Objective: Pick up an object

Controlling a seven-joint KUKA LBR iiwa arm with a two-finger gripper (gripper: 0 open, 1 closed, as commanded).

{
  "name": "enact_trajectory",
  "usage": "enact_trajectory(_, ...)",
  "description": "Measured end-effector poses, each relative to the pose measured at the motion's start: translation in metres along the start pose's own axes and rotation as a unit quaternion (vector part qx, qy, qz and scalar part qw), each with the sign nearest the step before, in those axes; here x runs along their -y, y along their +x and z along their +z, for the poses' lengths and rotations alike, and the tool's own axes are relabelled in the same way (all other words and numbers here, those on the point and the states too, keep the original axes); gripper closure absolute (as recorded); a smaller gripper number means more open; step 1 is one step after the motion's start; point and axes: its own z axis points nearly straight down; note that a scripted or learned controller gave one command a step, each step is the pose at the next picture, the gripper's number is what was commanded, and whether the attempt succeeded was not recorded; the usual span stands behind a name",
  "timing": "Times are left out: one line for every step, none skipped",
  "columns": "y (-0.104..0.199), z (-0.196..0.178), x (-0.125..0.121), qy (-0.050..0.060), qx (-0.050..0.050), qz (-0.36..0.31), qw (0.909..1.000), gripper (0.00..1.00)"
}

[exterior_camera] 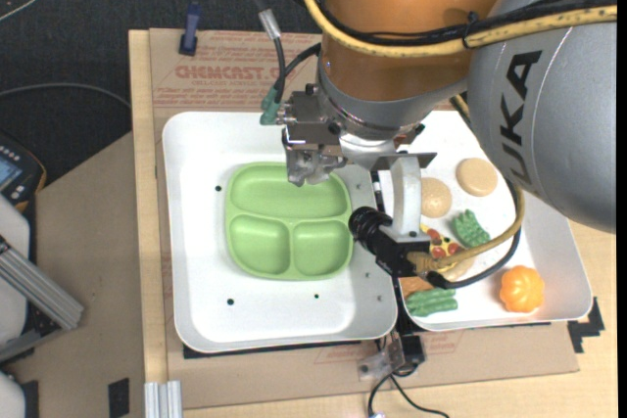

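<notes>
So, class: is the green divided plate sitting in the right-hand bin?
No, the green divided plate lies in the left bin; the right bin holds the small toy foods.

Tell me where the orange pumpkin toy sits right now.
The orange pumpkin lies in the right bin, near its front right corner, right of the green bean pod.

Arm (pixel 509 64) reaches in from right, wrist pointing down, gripper (pixel 310 173) low.

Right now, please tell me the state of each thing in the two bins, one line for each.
green divided plate: flat in the left bin, right side up.
gripper: low over the plate's upper rim.
orange pumpkin: resting in the right bin.
round tan piece: lying flat, right bin.
</notes>
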Motion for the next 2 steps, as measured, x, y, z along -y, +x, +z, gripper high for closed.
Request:
enact_trajectory(0.001, -0.01, 0.0, -0.001, 0.0, -0.001, 1.0, 1.0)
enact_trajectory(-0.011, 0.126, 0.002, 0.008, 0.003, 0.003, 1.0, 1.0)
